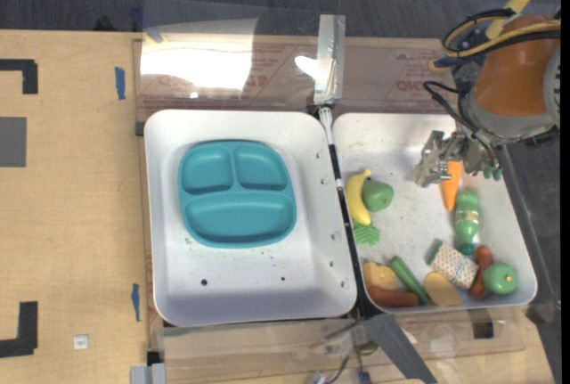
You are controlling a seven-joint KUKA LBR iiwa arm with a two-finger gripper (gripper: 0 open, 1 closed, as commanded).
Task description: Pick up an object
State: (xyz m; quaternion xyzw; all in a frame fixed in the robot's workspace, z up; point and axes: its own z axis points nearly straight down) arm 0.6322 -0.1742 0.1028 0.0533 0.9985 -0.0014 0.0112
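Observation:
My gripper (456, 161) hangs low over the upper right part of the right bin (401, 137), below the arm's orange band. An orange carrot (451, 187) lies upright in the view directly beneath it, its top end tucked under the gripper. A green bottle (467, 224) lies just below the carrot. A yellow banana (357, 199) and a green pepper (379, 195) sit to the gripper's left. Whether the carrot is gripped cannot be made out.
The right bin's near edge holds a patterned packet (452, 265), a green apple (500, 277), a cucumber (410, 277), a sausage (392, 296) and bread pieces. A teal divided plate (237, 193) lies in the left bin (169, 284). A clear panel stands behind the bins.

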